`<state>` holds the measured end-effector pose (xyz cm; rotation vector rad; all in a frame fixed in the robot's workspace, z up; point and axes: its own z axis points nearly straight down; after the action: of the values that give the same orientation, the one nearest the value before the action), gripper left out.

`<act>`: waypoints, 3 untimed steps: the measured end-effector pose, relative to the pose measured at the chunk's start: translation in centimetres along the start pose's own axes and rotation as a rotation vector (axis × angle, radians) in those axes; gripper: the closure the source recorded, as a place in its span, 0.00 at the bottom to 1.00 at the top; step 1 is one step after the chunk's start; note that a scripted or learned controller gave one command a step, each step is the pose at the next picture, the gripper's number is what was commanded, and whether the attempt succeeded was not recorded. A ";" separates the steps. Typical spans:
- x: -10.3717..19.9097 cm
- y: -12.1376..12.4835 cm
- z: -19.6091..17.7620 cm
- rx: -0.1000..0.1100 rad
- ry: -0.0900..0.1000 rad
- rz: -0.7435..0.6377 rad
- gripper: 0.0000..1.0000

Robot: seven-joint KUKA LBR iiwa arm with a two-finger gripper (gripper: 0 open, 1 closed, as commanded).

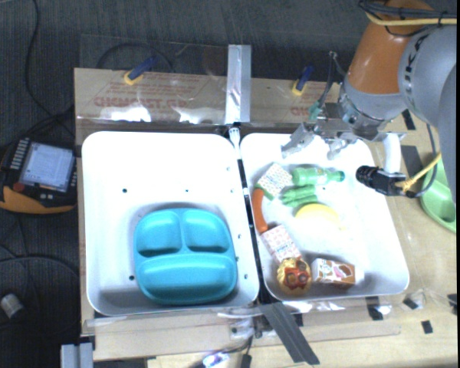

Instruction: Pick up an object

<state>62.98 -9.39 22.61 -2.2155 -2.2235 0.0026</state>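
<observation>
Snack packets point(314, 273) nearest; green bottle point(316, 177) just below open fingers point(297, 141).

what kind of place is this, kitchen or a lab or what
Most likely a robotics lab. A robot arm reaches over two white bins on a bench, one bin holding a blue tray, the other toy food such as a green bottle. Cables trail over the carpet.

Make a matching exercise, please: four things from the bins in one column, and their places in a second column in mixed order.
1. blue tray
2. green bottle
3. yellow lemon
4. carrot

A. along the right bin's left wall
B. in the left bin
C. nearest the gripper
D. middle of the right bin

Pairs: 1-B, 2-C, 3-D, 4-A
</observation>
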 end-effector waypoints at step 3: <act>6.8 -2.1 3.3 0.000 -0.002 0.271 1.00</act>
<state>60.86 -2.62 19.28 -2.4973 -1.9050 0.0052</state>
